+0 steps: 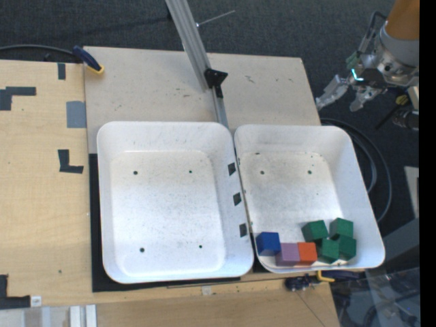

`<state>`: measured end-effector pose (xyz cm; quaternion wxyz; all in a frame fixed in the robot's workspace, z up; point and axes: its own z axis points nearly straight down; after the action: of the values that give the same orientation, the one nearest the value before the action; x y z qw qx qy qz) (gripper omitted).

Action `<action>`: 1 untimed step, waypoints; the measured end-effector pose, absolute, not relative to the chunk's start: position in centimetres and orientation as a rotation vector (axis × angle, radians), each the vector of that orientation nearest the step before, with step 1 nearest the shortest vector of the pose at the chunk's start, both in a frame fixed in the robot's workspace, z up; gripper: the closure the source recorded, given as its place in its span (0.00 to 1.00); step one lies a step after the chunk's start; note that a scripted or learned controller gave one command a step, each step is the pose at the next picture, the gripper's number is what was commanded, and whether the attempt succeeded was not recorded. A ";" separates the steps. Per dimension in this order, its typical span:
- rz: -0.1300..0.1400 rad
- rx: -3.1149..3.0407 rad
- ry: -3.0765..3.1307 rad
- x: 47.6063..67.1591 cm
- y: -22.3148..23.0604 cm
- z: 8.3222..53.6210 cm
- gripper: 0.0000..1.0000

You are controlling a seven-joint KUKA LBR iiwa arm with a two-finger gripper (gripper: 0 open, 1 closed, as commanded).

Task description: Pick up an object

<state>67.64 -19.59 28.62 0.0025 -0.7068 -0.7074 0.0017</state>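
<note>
Up by the far right corner, the claw (344,94) is being held spread open, nothing gripped; blocks (310,242) are sitting way down-left in the right bin (357,162).

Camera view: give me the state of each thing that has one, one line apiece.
Two-finger gripper: open, holding nothing, raised outside the bins past the right bin's far corner.
Right shallow white bin: holds all the blocks, bunched in its near corner.
Blue cube: resting on the bin floor, by the purple cube.
Orange cube: resting beside the purple one.
Green blocks: clustered together, touching.
</note>
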 end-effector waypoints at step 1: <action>0.003 -2.220 -2.224 67.7 -19.6 29.0 0.00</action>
<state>67.71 -19.60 29.00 -0.0002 -0.7064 -0.7078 0.0011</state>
